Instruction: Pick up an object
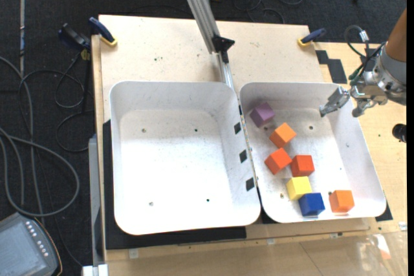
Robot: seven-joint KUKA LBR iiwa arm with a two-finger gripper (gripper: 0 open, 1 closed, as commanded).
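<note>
The right bin (pixel 352 139) holds several small blocks: a purple one (pixel 262 114), an orange one (pixel 283 135), a darker orange one (pixel 277 160), a red-orange one (pixel 302 165), a yellow one (pixel 298 187), a blue one (pixel 311 204) and an orange one (pixel 341 201). My gripper (pixel 346 105) hangs over the bin's far right rim, fingers spread open with nothing between them. It sits well to the right of the purple block and above the other blocks.
The left bin (pixel 129 139) lies beside the right one. A slanted metal pole (pixel 197 0) meets the bins' shared edge at the back. Blue-and-yellow clamps (pixel 100 30) (pixel 312 37) grip the board's far corners. Cables run across the floor.
</note>
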